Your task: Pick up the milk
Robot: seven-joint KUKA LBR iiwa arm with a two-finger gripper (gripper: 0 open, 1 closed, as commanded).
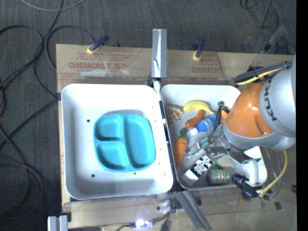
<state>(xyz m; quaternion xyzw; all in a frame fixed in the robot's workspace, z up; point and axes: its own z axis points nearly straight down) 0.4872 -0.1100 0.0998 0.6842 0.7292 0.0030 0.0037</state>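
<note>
The milk (200, 166) looks like a small white carton with black patches, lying on its side near the front of the right bin (169, 129). My gripper (210, 146) hangs low in that bin, just behind and above the carton, amid the pile of items. The orange and grey wrist covers much of the bin's right half. Nothing can be seen held by the gripper.
Around the gripper lie a yellow banana (197, 105), an orange carrot (181, 149), a blue bottle (207, 123), an orange sausage-like piece (194, 118) and a green can (219, 176). The left bin (77, 109) holds a blue divided plate (125, 141).
</note>
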